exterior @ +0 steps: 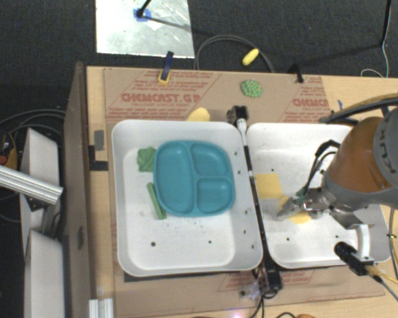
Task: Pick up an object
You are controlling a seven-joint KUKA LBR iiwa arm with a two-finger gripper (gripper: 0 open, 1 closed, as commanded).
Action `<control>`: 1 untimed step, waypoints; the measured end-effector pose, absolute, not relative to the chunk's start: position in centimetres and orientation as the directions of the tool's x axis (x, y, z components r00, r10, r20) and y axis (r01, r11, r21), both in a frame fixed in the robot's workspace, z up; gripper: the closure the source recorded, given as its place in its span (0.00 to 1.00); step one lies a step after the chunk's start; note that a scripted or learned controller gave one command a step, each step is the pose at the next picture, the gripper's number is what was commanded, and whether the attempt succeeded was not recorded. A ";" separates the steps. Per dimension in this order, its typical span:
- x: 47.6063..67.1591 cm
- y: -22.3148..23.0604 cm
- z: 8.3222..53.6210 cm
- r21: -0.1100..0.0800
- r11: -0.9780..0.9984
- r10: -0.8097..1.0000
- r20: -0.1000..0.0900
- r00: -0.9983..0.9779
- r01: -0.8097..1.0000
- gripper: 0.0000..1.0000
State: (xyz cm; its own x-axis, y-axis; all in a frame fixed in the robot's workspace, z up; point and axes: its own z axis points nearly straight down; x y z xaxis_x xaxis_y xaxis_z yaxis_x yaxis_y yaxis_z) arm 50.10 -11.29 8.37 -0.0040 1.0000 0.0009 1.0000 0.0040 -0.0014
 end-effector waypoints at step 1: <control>57.8 -15.1 8.6 0.010 0.005 1.000 -0.004 -0.005 1.000 0.00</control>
